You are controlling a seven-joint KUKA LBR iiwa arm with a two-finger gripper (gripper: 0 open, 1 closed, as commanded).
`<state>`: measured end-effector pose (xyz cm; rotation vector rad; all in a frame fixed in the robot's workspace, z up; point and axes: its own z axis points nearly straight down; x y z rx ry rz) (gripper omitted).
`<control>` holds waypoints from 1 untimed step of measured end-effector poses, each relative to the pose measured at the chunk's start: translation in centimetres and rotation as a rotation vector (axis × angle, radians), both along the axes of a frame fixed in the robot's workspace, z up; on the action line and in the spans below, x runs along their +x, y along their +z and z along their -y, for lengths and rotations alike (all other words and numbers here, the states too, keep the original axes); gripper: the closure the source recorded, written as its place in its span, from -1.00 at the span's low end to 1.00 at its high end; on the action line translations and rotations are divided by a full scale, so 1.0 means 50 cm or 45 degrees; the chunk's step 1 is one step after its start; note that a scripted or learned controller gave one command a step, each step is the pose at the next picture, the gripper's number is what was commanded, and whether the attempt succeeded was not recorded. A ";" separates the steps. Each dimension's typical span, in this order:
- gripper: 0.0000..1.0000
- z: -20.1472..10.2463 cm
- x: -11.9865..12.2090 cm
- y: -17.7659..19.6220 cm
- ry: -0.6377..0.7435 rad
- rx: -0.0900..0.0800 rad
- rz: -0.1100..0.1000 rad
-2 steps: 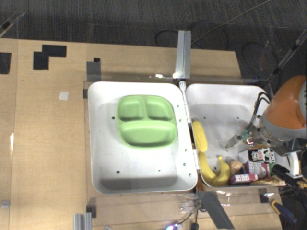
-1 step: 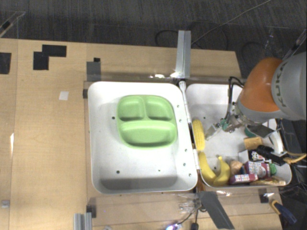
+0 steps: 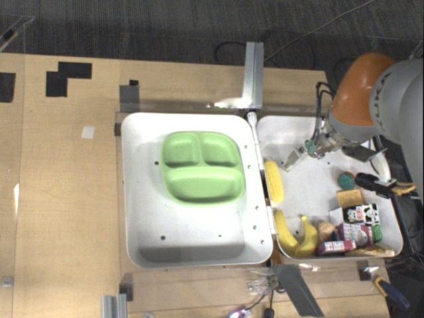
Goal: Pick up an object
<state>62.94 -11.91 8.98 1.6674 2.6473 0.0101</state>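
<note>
Hand (image 3: 296,156) low in right bin (image 3: 291,128), fingers apart, nothing between them, near corn (image 3: 273,181). Green tray (image 3: 201,166) in left bin (image 3: 142,197).

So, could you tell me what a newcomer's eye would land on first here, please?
Probably the green divided tray, alone in the left bin. Next, the arm's orange band at the right, with the end effector above the right bin, whose near end holds corn, a banana and small packages.

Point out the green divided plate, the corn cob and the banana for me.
green divided plate (image 3: 201,165), camera view, on its centre ridge.
corn cob (image 3: 273,181), camera view, mid-length of the cob.
banana (image 3: 286,232), camera view, on its curved body.
</note>
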 end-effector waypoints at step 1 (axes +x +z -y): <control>-1.00 -0.007 -0.021 0.000 -0.219 0.002 0.001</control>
